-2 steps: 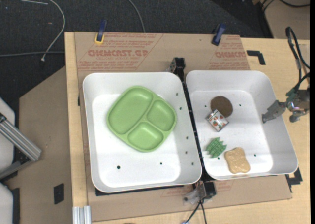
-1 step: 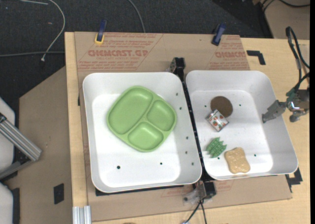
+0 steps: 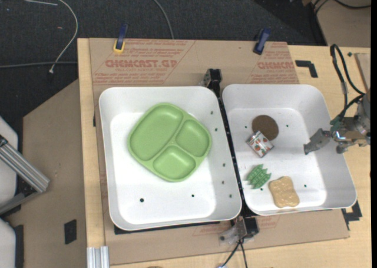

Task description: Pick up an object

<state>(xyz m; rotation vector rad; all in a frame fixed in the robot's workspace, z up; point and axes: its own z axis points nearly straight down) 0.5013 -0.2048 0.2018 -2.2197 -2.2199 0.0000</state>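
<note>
**Jaws at the right bin's edge, nothing held**

I see the jaws (image 3: 321,141) at the right rim of the right bin (image 3: 306,99), but I cannot tell whether they are open or closed. In that bin lie a brown disc (image 3: 265,125), a small red-and-white packet (image 3: 260,144) touching it, a green leafy piece (image 3: 258,176) and a tan biscuit (image 3: 284,192). The left bin (image 3: 118,155) holds a green divided plate (image 3: 169,141).

A dark grey carpeted floor (image 3: 53,37) is lying around the flat brown cardboard-covered bench (image 3: 177,55). Thin grey cables (image 3: 65,10) are trailing across the carpet, and two small blue clamps (image 3: 121,36) are gripping the cardboard's far edge.
</note>
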